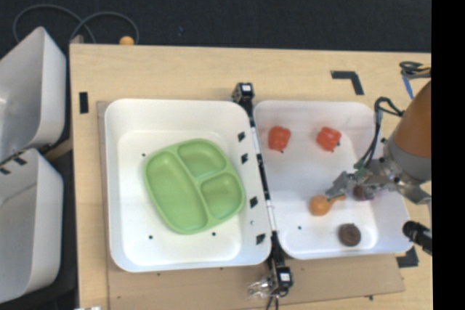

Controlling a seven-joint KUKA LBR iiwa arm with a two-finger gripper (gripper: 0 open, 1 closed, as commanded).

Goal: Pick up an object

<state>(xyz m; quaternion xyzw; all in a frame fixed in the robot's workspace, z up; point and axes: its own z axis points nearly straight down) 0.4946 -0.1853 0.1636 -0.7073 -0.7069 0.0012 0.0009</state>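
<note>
Hand (336, 192) low over the right white bin (305, 243), reaching in from its right edge, fingers (340, 184) narrow and gripping nothing I can make out. Small orange round object (319, 205) lies just beside the fingertips, near the bin's middle. Two red blocky pieces (279, 138) (328, 139) sit along the far edge, and a dark brown round lump (349, 234) by the near right corner. Left white bin (116, 156) carries a green divided plastic plate (193, 186), tilted askew at its centre.

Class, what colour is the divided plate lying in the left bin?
Light green: the divided plate, seen clearly in the camera view.
</note>
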